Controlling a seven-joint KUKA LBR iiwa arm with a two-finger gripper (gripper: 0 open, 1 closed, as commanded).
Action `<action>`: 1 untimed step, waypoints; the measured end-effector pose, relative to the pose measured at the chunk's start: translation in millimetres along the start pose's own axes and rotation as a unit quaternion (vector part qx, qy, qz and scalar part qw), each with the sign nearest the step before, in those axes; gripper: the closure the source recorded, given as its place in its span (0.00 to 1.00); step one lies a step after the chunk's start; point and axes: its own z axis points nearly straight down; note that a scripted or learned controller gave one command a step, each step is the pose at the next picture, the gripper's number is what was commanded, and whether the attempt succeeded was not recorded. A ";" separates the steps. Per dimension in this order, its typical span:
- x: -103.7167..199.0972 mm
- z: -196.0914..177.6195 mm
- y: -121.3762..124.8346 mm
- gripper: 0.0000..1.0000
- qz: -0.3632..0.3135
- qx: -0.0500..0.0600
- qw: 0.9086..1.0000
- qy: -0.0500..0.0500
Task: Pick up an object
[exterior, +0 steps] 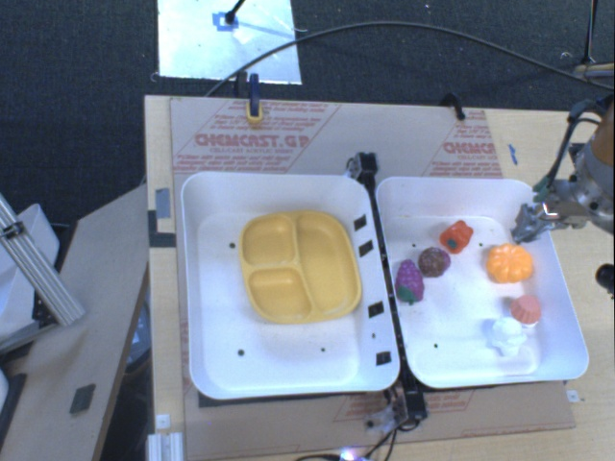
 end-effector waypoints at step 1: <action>57.3 -1.0 -7.4 1.00 -0.003 0.002 1.000 0.001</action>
